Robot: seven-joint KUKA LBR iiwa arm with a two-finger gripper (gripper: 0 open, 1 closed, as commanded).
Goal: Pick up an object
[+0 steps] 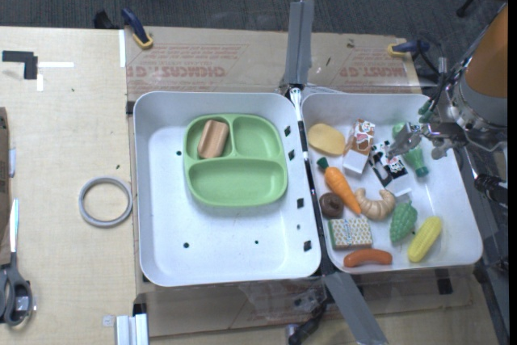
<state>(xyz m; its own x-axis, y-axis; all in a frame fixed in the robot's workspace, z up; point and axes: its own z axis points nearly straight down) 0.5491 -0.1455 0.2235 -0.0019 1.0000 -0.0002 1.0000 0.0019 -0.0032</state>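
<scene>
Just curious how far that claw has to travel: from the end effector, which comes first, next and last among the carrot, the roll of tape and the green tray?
From the end effector:
1. Carrot, right bin, just to its left.
2. Green tray, left bin.
3. Roll of tape, on the bench, far left.

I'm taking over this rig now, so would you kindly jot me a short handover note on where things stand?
Claw: low in the right bin, among the toy food near its far right side; grip unclear.
Right bin: carrot, corn, croissant, sausage and other pieces.
Left bin: green plate with a bread roll in its far left compartment.
Done: nothing visibly lifted.
Left: grasp one piece and raise it.
</scene>
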